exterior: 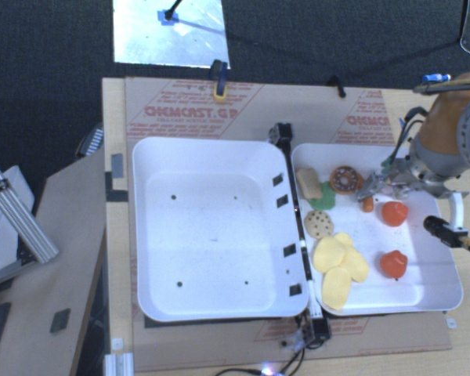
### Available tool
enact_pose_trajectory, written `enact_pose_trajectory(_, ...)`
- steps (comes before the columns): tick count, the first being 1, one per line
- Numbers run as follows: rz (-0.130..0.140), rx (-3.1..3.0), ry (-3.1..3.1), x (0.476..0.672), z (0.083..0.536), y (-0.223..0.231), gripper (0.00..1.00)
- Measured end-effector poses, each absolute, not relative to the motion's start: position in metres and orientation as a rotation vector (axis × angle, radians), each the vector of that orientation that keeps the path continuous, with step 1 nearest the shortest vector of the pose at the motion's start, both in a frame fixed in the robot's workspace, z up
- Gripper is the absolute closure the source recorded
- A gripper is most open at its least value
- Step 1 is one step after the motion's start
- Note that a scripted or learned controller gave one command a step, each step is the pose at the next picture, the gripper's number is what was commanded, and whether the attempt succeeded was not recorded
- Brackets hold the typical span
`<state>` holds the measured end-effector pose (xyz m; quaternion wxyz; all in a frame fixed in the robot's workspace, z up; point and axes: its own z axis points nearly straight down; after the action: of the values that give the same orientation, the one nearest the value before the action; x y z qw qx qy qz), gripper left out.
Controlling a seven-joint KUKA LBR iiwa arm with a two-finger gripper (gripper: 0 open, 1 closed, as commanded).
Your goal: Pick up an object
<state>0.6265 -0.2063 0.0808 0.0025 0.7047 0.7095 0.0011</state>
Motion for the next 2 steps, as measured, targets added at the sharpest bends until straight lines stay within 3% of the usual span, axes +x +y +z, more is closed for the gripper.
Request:
enact_pose_trajectory(1, -0.002, 2.222, 2.223, 0.574, 0.091, -0.207, 0.00)
enact_pose_trajectory(2, -0.027, 2.235, 2.239, 0.644, 0.089, -0.186, 0.00)
